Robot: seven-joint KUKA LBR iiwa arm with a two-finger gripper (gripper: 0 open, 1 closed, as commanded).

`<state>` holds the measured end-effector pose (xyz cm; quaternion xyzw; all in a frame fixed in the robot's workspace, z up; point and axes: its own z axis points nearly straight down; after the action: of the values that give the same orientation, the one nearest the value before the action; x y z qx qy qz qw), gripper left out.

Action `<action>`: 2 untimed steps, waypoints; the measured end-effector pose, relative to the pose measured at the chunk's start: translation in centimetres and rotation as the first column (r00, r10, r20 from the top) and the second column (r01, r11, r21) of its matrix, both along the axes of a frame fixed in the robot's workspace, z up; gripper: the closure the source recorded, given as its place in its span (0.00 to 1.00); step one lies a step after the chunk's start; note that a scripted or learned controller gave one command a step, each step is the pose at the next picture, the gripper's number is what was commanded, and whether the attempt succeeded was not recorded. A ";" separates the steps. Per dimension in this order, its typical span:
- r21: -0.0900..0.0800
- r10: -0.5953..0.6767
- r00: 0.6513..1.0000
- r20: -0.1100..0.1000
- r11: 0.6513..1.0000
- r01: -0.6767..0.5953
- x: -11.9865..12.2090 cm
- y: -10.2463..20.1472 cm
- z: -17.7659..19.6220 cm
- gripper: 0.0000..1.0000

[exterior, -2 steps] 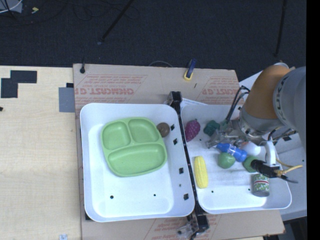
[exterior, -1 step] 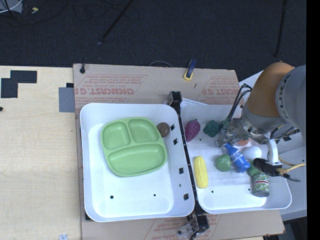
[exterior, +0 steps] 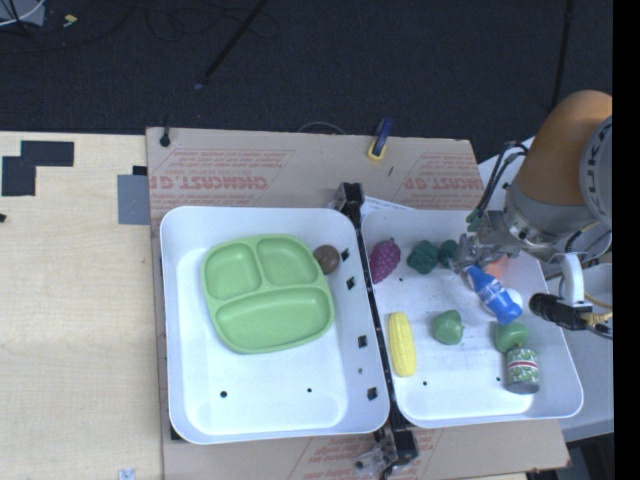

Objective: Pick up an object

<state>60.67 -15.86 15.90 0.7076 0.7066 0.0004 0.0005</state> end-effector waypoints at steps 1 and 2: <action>0.000 0.000 1.000 0.001 1.000 0.000 0.6 -0.4 4.5 1.00; 0.000 0.001 1.000 0.000 1.000 -0.001 0.6 -0.6 7.0 1.00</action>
<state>61.29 -16.44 22.89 0.7071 0.7071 0.0004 0.0003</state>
